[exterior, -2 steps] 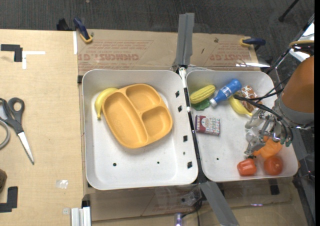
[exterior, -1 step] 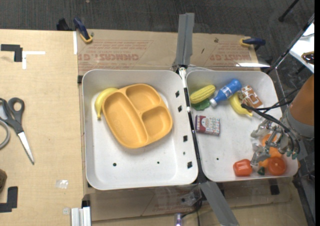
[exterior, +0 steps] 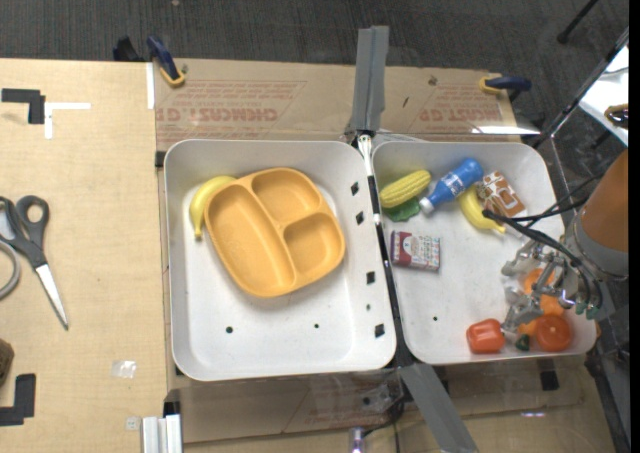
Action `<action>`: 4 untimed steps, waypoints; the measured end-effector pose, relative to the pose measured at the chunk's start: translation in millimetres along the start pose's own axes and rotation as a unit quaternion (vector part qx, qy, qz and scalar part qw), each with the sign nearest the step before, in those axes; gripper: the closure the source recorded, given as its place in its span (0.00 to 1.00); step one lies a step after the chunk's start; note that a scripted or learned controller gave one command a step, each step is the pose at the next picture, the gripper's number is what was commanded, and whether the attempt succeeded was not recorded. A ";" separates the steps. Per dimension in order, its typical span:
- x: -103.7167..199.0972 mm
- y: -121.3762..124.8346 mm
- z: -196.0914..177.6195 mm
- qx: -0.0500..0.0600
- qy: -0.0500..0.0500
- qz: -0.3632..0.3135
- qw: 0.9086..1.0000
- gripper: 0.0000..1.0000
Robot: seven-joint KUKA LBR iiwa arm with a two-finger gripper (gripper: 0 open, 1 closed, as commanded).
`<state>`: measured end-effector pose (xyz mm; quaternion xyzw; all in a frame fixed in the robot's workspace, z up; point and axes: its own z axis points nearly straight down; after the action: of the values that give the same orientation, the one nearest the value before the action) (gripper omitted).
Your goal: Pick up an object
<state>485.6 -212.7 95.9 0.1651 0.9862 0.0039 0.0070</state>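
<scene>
An orange fruit [exterior: 552, 331] lies at the lower right corner of the right bin [exterior: 450, 341], directly beneath the pincer [exterior: 535, 293], a red tomato [exterior: 485, 337] beside it; whether the pincer grips anything cannot be told.

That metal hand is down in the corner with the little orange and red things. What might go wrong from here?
Two risks stand out. The hand sits low in the right bin's corner, where a red toy and an orange toy lie close together, so it might nudge one away or catch both. It is also near the bin's wall, which could block a clean closing.
</scene>
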 end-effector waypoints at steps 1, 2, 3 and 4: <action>-0.3 -1.9 -0.2 0.001 -0.001 -0.031 1.000 0.00; -0.5 -2.5 -0.3 0.002 -0.001 -0.043 0.999 0.00; -107.9 36.1 6.4 0.001 0.010 0.007 1.000 0.00; -46.2 23.2 4.5 0.005 0.005 0.020 1.000 0.00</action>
<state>536.9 -205.7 92.2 0.1851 0.9827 0.0001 0.0012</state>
